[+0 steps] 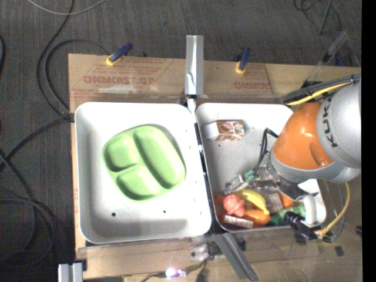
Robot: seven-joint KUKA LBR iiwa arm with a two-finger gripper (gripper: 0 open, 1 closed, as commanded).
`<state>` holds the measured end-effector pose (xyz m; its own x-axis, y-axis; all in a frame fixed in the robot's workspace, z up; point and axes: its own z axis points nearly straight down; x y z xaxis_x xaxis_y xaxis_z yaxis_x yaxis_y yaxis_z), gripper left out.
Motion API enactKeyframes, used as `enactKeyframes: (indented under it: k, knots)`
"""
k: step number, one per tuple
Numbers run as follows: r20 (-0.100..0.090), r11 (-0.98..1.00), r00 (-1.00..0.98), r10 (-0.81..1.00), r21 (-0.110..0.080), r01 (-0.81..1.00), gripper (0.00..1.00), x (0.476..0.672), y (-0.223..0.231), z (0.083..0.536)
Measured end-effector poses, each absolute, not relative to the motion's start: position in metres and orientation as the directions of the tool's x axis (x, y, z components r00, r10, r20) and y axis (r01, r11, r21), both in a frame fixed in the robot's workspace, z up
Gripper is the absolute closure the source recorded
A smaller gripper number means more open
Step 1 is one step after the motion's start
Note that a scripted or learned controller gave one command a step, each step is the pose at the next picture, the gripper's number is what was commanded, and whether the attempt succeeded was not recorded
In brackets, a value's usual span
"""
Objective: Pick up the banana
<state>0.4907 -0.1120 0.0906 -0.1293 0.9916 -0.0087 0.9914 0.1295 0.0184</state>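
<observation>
Dark carpet [35,51], cables; cardboard-topped bench [147,78], faint reversed red print, unreadable. Arm [320,140] lettered "KU". Gripper [265,184] over banana [254,199]; grip state untellable.

Robotics lab: clamped cardboard [147,78], floor cables [53,46].

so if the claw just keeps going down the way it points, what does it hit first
Probably the banana: the claw points down just above it in the right bin. Depth is unclear, so the neighbouring toys could be touched first.
</observation>
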Motion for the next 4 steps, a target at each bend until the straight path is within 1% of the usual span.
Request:
enactKeyframes:
  k: [1,2,3,4]
  knots:
    - [0.0,0.105,-0.105,0.994,-0.002,0.994,0.0,0.484,-0.071,0.183]
    - [-0.002,0.086,-0.086,0.996,0.01,0.996,0.0,0.49,-0.103,0.089]
    - [-0.002,-0.083,0.083,0.997,-0.003,0.997,0.0,0.499,-0.067,0.183]
    - [-0.004,-0.335,0.335,0.942,-0.005,0.942,0.0,0.532,-0.043,0.182]
